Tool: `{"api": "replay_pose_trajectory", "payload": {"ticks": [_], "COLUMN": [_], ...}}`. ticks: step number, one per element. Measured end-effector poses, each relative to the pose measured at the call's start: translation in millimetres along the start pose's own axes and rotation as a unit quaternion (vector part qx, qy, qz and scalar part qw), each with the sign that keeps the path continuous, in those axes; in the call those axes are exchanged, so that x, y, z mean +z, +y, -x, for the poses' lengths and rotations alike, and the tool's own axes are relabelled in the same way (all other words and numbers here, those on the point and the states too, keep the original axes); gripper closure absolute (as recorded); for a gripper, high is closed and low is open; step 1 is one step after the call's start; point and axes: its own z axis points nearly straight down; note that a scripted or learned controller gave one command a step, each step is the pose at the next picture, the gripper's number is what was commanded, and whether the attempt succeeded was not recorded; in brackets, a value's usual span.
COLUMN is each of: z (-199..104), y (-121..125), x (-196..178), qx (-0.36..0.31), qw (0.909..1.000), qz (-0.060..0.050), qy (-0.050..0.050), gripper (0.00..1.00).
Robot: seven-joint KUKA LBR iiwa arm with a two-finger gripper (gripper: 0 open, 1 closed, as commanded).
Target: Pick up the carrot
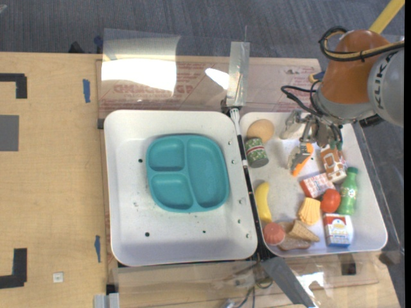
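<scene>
The carrot (300, 161) is a small orange piece lying tilted in the right bin (372, 236), its upper end pointing up and right. My gripper (310, 138) hangs directly over that upper end, low in the bin, and its tip meets or nearly meets the carrot. The grey wrist and the orange band (350, 66) cover the gripper from above, so contact with the carrot cannot be made out.
Around the carrot lie a green can (255, 152), a tan ball (260, 130), a banana (262, 201), small red-and-white cartons (316, 185), a tomato (330, 201), a green bottle (349, 191), cheese (309, 210) and bread (298, 234). The left bin holds a teal divided plate (189, 172).
</scene>
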Motion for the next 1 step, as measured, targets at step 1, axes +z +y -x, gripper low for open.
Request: {"api": "replay_pose_trajectory", "payload": {"ticks": [1], "z": [-50.7], "y": [5.1], "x": [9.1], "qx": [0.022], "qw": [0.9998], "qz": [0.001], "qy": [0.002], "gripper": [0.00]}}
